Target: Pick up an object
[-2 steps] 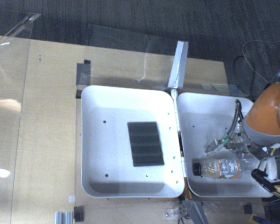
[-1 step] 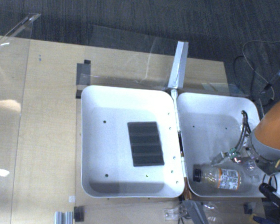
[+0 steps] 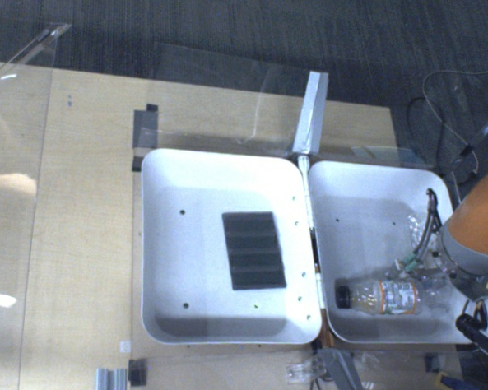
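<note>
A clear plastic bottle with a dark cap and a white label lies on its side near the front of the right bin. A flat black ribbed pad rests in the middle of the left bin. The arm's orange band and grey wrist come in over the right bin's right edge. My gripper reaches down just behind the right end of the bottle, with thin cables running along it. Its tips are lost against the bottle's clear body.
A grey metal strip stands up at the back where the two bins meet. Black brackets sit at the left bin's back corner. Cables loop at the far right. Wooden bench top surrounds the bins.
</note>
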### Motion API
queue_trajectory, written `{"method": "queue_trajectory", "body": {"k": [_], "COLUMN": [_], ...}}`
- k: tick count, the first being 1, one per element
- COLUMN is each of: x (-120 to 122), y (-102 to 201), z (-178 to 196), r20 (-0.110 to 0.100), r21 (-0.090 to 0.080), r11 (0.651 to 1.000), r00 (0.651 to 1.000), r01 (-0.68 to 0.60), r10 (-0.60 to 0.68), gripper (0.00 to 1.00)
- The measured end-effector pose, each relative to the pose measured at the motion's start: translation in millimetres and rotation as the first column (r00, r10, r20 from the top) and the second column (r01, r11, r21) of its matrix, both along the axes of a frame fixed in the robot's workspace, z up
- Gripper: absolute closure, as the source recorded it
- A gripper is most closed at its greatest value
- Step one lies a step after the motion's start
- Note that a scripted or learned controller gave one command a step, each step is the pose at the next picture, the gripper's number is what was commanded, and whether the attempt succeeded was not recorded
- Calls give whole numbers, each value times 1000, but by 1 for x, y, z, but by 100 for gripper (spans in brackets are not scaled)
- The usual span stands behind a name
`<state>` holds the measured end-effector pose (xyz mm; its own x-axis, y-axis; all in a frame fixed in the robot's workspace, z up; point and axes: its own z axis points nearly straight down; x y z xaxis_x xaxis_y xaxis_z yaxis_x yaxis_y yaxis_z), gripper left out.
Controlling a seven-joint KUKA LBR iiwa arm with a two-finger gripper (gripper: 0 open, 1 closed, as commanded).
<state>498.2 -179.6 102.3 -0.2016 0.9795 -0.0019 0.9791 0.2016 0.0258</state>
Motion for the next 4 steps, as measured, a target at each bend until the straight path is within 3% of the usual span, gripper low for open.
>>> {"method": "queue_trajectory", "body": {"k": [1, 2, 3, 4], "x": [0, -6, -2, 65], "y": [6, 50, 79, 45], "z": [-1, -12, -12, -13], "r20": [-6, -8, -8, -12], "r21": [10, -10, -15, -3], "r11": [1000, 992, 941, 981], "r00": [1000, 992, 941, 981], "r01": [-8, -125, -338, 192], "r10": [8, 125, 338, -192], "gripper": [0, 0, 0, 0]}}
